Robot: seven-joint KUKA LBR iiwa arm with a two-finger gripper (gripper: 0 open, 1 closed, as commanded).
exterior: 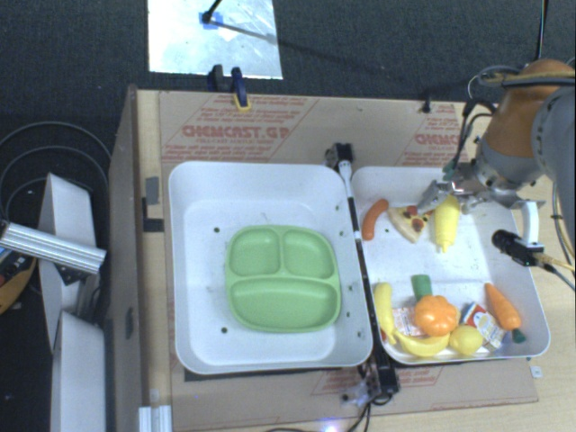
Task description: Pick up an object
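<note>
My gripper [449, 196] hangs over the back of the right bin [468, 268], directly above a yellow corn-shaped toy [446, 226] and meeting its top end. The toy stands lengthwise below the gripper; whether it is gripped or just resting on the bin floor is unclear. A pizza slice [409, 223] lies just left of it, and a red sausage [372, 219] lies further left near the bin's wall.
The right bin's front holds a banana [389, 311], a green block [421, 284], an orange pumpkin-like toy [435, 315], a lemon [465, 338], a packet [483, 322] and a carrot [502, 306]. A green divided plate [283, 277] lies in the left bin [198, 241].
</note>
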